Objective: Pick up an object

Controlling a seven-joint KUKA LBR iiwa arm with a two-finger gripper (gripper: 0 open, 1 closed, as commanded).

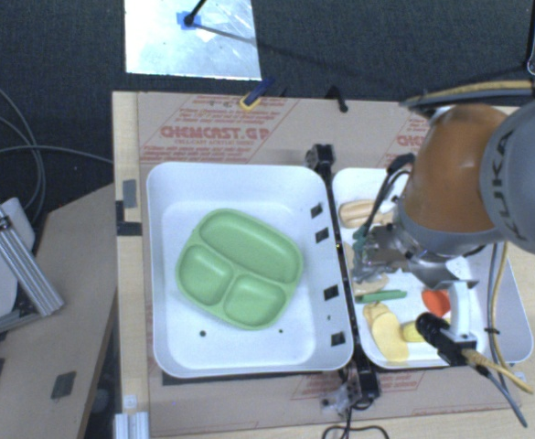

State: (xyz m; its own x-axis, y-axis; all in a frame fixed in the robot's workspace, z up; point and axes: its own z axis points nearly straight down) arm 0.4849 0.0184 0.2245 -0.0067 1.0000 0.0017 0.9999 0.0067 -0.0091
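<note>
Arm (468, 172) looms over right bin (521, 337), gripper (369, 256) state indeterminate, above yellow piece (386, 329), green stick (379, 295), orange piece (436, 301), tan roll (356, 212); left bin (171, 337) holds green divided plate (240, 267).

The grey arm (514, 181) reaches in from the right, bent downward; its orange band (450, 172) sits just above the wrist; the gripper (369, 262) (metal, partly hidden beneath the wrist) points down, low.

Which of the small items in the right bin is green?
The thin green stick, lying across the bin above the yellow piece; the others are tan, yellow or orange-red.
</note>
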